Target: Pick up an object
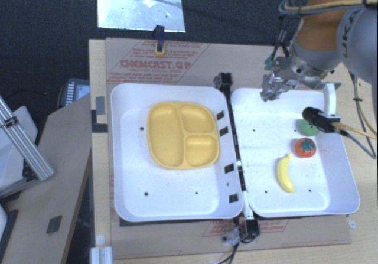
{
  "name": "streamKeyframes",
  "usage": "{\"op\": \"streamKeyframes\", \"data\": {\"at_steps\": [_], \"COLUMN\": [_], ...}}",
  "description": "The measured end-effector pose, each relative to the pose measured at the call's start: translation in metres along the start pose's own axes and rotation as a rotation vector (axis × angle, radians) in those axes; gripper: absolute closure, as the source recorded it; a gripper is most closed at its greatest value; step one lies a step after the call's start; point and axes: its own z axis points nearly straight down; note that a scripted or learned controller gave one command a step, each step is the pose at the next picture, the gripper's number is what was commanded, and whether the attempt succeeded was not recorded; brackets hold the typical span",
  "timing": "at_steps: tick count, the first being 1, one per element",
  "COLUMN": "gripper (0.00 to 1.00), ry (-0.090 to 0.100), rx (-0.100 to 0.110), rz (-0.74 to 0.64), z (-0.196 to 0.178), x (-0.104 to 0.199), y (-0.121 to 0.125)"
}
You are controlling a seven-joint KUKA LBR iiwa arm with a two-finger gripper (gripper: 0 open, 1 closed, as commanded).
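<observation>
Two shallow white bins side by side on a bench. In the left bin (127, 198), a yellow divided plate (182, 134). In the right bin (260, 198), a yellow banana (285, 174) near the front, a red tomato (305, 147) just behind it, a green object (309, 129) farther back, partly hidden. Gripper (273, 89) over the right bin's far left corner, holding nothing; spread or pressed together, impossible to tell.
</observation>
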Motion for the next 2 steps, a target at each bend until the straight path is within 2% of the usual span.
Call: {"op": "streamKeyframes", "data": {"at_steps": [1,2], "gripper": [1.0,1.0], "ry": [0.0,0.001], "rx": [0.001,0.0], "rz": [0.0,-0.001], "z": [0.013,0.007], "x": [0.056,0.114], "y": [-0.02,-0.039]}}
